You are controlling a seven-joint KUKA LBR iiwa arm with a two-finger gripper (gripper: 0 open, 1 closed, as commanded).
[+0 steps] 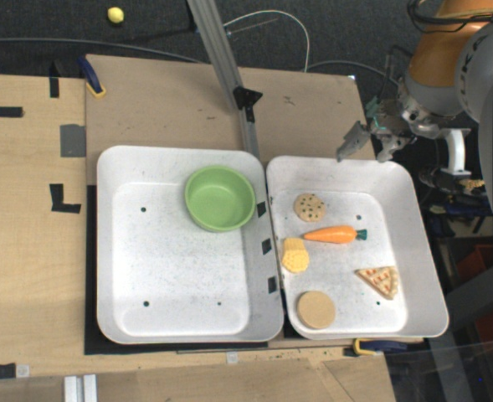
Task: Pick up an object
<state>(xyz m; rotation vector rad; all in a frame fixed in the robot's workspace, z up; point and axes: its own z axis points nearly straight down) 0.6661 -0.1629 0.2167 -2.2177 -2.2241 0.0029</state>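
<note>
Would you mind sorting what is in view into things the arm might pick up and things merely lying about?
For the job:
cookie
carrot
corn piece
pizza slice
round biscuit
green bowl
gripper, above the right bin's far rim

Lying about:
yellow ball on the floor
blue clamp
cables

Right bin (413,224) holds cookie (310,207), carrot (333,235), corn (295,256), pizza (379,280); open gripper (370,143) at its 12 o'clock rim; bowl (219,198) in left bin (120,224).
</note>
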